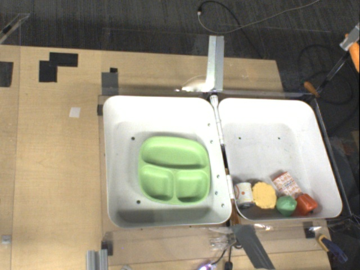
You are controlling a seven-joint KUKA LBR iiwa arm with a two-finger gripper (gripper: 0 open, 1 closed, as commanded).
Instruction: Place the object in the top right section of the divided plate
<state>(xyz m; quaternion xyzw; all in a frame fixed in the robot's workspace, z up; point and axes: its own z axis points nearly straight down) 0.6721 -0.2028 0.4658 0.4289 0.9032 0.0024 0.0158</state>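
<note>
**Operator:** Divided plate (171, 151) location?

**Technician:** Green, lying flat in the middle of the left bin (121, 151). One long section runs across its far side and two smaller sections sit side by side on its near side. All three sections are bare.

**Operator:** Candidate objects?

**Technician:** Five, clustered along the near edge of the right bin (270, 128). From left to right: a small white can (243, 192), a yellow round item (264, 195) touching it, a green item (286, 205) and a red item (306, 203). A red-and-white packet (284, 182) lies just beyond the green item.

**Operator:** Claw state?

**Technician:** Cannot tell. The arm (355, 54) is at the far right edge, well apart from both bins, with its orange band visible.
</note>
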